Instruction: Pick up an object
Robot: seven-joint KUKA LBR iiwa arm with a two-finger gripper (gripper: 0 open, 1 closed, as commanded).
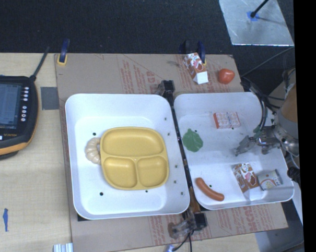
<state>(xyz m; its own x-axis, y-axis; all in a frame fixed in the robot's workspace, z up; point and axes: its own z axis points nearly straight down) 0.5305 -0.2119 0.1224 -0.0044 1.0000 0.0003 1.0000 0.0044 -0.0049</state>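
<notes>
My gripper [241,147] hangs low over the right side of the right bin [209,107], fingers pointing left. They look spread, with nothing between them. Just below it lies a brown and white packet [244,176], and a small tan box [268,180] sits beside that. A white and red packet [226,119] lies up and to the left of the gripper. A green lump [192,140] rests by the bin's left wall. An orange sausage [209,189] lies at the front left.
The left bin [84,115] holds a yellow divided plate [134,157] with a beige pastry [92,150] at its left edge. Behind the right bin stand a small carton [195,67] and a red tomato [226,75]. A control pendant [8,113] lies far left.
</notes>
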